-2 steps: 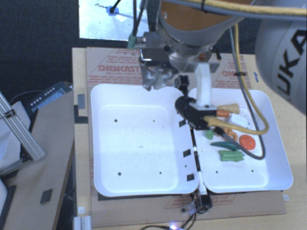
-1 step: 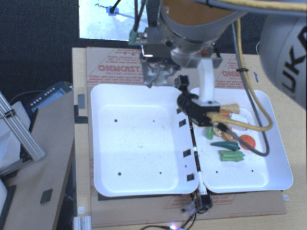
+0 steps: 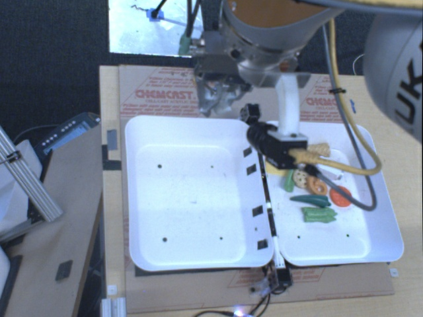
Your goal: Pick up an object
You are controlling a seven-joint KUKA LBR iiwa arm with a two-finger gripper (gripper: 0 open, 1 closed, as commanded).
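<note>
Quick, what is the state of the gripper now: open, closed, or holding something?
Gripper: above the far edge of the left bin; open or closed cannot be told.

bright even light, white bins point(image 3: 192, 197) slightly glary, soft shadows, arm point(image 3: 277, 5) near the lens blurred

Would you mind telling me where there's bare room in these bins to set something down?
The left bin floor is bare. In the right bin, the near strip below the green pepper is free. Around the toy food under the tool, it's crowded.
</note>
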